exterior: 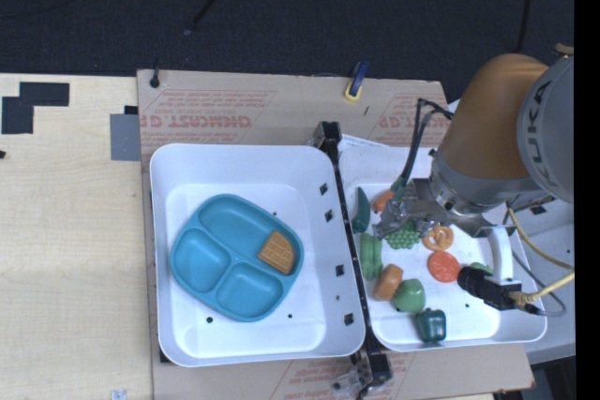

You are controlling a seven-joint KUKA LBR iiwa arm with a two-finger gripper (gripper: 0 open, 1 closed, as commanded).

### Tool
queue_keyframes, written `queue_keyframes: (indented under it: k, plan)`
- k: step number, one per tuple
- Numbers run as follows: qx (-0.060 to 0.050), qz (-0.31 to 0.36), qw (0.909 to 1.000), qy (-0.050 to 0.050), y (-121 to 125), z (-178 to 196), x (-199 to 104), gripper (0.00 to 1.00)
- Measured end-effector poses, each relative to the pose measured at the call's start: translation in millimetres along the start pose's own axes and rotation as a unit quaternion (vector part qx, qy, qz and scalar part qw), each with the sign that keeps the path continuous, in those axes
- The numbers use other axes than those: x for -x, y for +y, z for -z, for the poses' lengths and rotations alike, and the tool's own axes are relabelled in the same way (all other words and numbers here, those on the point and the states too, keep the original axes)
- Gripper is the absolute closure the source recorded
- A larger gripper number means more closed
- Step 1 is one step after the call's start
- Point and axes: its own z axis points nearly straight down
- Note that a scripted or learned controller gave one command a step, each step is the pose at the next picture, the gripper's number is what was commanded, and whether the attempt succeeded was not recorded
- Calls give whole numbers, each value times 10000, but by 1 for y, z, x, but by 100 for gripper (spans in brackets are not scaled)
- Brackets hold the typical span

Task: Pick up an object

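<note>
The pincer (398, 222) hangs low in the right bin (497, 323), just above a green bunch of grapes (403, 239); whether it is clenched cannot be told. The reach looks under way; next comes closing on the grapes and lifting.

- A pale wooden surface (66, 229) carries a printed cardboard sheet (244, 108).
- On the cardboard, two shallow white bins sit side by side: the left bin (187, 166) and the right bin (469, 331), rims touching.
- A yellow-and-blue clamp (355, 81) grips the cardboard's far edge.
</note>
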Motion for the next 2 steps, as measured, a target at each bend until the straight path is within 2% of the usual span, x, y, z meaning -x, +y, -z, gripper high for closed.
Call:
queue_keyframes:
  k: [1, 2]
  plan:
    - [3, -14, 10000, -6, -11, 1, 6, 100]
    - [8, -16, 10000, -5, -1, -2, 9, 100]
